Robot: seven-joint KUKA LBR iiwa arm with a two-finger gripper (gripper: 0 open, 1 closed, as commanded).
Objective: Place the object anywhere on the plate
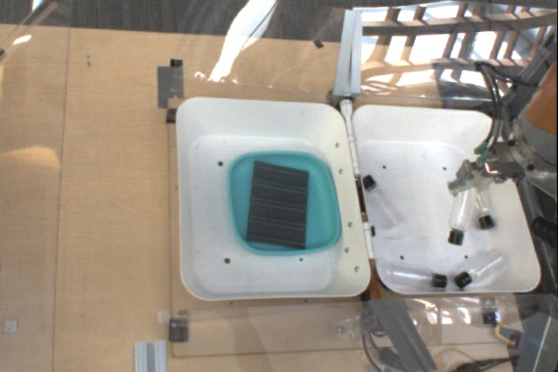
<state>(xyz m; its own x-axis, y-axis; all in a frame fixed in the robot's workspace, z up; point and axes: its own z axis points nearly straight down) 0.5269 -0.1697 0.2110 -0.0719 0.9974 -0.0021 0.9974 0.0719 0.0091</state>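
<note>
A teal plate (326, 187) sits in the middle of the left white bin (202, 187). On the plate lies a dark grey ribbed rectangular slab (278, 205), flat and slightly tilted, well inside the rim. My gripper (471, 179) hangs over the right side of the right white bin (410, 144), far from the plate. Just under it lie two clear tubes with black caps (456, 222). Nothing can be seen held in the gripper.
More clear tubes with black caps lie in the right bin, near its front edge (436, 279) and by its left wall (367, 183). A metal frame (436, 22) stands behind the right bin. Cables (497, 100) run down along the arm.
</note>
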